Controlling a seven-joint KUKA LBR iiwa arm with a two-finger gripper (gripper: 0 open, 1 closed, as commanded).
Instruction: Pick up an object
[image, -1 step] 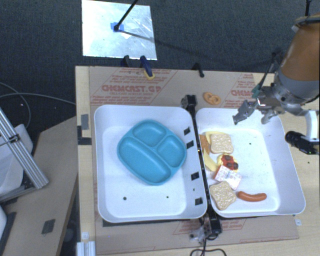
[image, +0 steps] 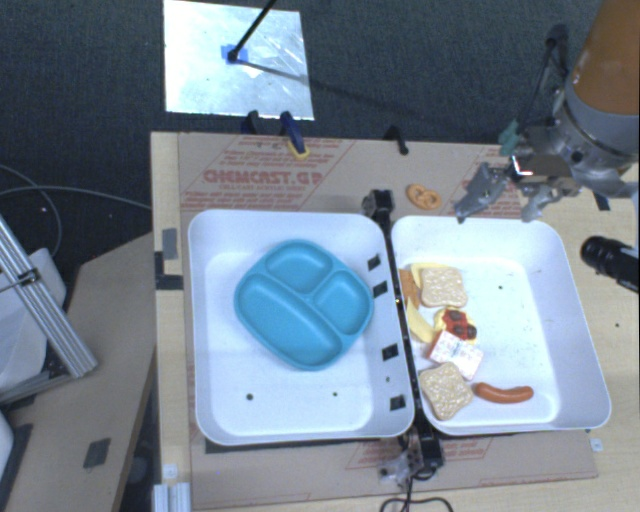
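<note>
Above the far edge of the right bin (image: 575, 290), the gripper (image: 505, 200) hangs with its two fingers spread wide apart, one finger (image: 475, 195) on the left and the other (image: 540, 200) on the right, and nothing is between them. It touches no object; both fingertips stay over the bin rim and the cardboard behind it. Inside the right bin, along its left wall, the toy food lies in a loose column: a slice of bread (image: 442, 287) at the far end, a yellow banana piece (image: 420, 322) just beside it, a red and black item (image: 459, 324), a small white packet (image: 456, 351), and a second slice of bread (image: 446, 390) at the near end. A sausage (image: 503, 394) lies just to the right of this second slice, with its long axis running left to right, almost parallel to the near rim. All these things are well apart from the gripper, toward the near side of the bin and to its left. A small pretzel (image: 424, 196) rests on the cardboard outside the bins, near the left finger. The left bin (image: 215, 400) holds a blue divided plate (image: 304, 303).
</note>
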